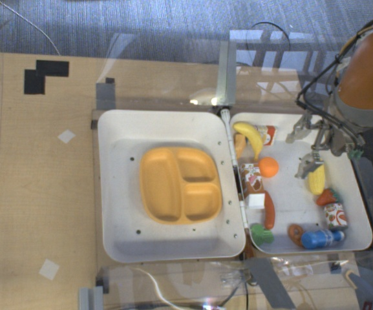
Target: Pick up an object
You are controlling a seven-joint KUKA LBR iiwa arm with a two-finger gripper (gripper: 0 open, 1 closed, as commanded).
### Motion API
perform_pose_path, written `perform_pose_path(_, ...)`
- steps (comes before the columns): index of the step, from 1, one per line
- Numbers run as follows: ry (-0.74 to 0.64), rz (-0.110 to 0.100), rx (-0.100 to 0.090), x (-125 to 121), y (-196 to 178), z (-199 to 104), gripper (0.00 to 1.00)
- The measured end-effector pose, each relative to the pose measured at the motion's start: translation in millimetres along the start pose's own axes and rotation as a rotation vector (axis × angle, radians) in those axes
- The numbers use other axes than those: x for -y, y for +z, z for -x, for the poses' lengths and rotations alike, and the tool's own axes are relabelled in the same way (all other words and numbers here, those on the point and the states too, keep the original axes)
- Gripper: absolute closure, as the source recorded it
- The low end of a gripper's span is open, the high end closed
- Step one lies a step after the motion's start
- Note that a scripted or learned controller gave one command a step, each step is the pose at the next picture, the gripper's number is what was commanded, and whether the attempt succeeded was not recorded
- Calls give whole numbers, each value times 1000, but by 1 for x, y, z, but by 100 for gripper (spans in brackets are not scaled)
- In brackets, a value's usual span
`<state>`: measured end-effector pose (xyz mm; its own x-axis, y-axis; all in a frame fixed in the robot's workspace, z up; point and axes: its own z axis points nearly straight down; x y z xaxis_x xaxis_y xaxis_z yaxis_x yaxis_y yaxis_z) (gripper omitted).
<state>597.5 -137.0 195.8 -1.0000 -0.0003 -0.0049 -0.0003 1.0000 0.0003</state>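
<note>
The right bin holds several toy foods. A banana lies at its far left, next to an orange ball and a brown bottle. A yellow lemon-like piece sits toward the right side. My gripper hangs over the bin's far right part, just above and left of the yellow piece. Its fingers stand apart, open, with nothing between them.
The left bin carries a yellow divided plate. Along the right bin's near side lie a blue bottle, a small can, a red sausage, a white cube and a green piece.
</note>
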Motion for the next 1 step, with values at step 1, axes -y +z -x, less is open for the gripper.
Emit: perform_pose_path(1,15,-3,13,10,105,-11,0)
